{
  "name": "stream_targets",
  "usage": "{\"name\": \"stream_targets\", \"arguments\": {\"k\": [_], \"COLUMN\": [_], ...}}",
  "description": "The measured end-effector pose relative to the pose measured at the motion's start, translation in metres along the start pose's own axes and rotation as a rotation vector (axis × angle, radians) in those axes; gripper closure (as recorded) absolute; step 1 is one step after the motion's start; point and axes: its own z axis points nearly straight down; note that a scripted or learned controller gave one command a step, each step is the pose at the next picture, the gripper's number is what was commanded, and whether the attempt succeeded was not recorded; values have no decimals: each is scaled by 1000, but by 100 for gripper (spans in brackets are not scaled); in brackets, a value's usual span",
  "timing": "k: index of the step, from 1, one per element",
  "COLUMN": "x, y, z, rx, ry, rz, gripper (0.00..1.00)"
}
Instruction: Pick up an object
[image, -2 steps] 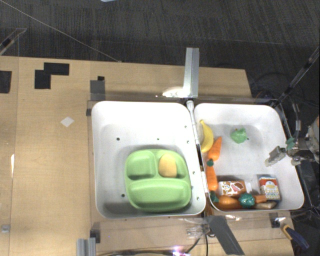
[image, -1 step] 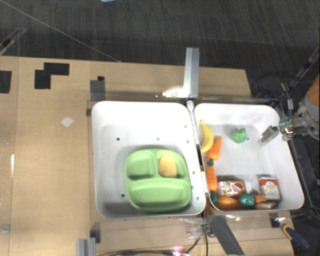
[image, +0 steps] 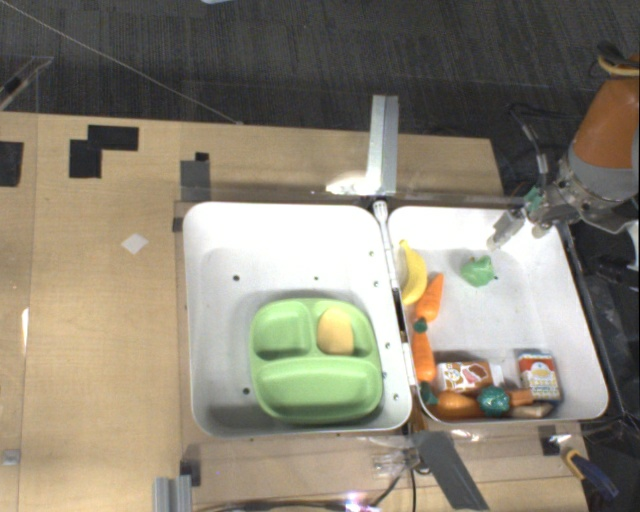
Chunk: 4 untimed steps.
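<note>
The bench spreads at the bottom edge, bearing the left bin with a green divided tray holding a yellow fruit in its 1 o'clock compartment. The right bin keeps a banana and carrot at 9 o'clock, packets at 6. The tool hovers at 12 o'clock, grip state unclear, near a small green object lying free.

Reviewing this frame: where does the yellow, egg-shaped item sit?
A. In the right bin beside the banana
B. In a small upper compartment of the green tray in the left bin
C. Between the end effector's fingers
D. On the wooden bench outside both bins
B: the yellow egg-shaped item rests in the upper right compartment of the green tray, which lies in the left bin.
</note>
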Motion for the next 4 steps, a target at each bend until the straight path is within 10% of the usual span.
{"name": "stream_targets", "arguments": {"k": [1,2,3,4], "x": [0,0,66,68], "y": [3,3,-11,-19], "z": [-14,-14,65,85], "rx": [-9,-9,-1,-9], "ry": [-6,-6,0,-5], "rz": [-8,-9,-248,-278], "gripper": [100,0,0,0]}}
